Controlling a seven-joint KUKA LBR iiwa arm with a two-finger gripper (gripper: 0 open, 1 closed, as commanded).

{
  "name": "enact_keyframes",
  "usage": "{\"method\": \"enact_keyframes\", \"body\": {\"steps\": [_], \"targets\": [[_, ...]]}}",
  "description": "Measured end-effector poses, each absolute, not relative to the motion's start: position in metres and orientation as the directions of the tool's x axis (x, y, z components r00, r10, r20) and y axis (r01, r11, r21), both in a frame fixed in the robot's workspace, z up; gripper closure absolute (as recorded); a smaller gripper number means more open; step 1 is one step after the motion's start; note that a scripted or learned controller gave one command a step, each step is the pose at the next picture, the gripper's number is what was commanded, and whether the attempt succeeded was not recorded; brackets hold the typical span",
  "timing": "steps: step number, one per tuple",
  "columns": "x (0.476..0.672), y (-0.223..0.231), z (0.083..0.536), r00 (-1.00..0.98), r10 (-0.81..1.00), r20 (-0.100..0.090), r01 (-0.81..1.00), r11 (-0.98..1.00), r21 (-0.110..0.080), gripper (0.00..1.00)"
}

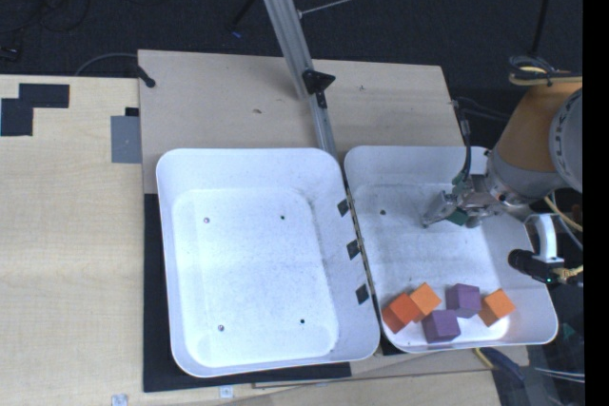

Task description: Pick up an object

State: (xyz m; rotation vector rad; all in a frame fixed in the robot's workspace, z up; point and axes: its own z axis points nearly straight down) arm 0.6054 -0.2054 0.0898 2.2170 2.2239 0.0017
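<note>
Five blocks sit bunched at the near edge of the right bin: a red-orange one touching an orange one, two purple ones just beside them, and another orange one at the right end, close to the bin's right rim. All lie low in the bin, w/ little room between them and the near wall.

The gripper hangs over the bin's upper-right part, well apart from the blocks, w/ bare white floor between. Its fingers point left; a greenish bit shows by them, but they're small and blurred, so can't tell how far apart they stand or whether anything is between them. The arm comes in from the right, grey wrist under an orange band, cut off at the frame edge.

The left bin touches the right bin along a shared rim w/ three small dark clips. A slanted metal rail runs from the top down to the gap between bins; its lower end is hidden behind the rims. Bench behind is open; dark floor w/ cables beyond, hard to make out.
</note>
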Motion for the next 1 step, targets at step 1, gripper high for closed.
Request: {"method": "enact_keyframes", "body": {"steps": [1], "targets": [[0.6289, -0.1708, 0.0905, -0.003, 1.0, 0.0, 1.0, 0.003, -0.001, 0.0]]}}
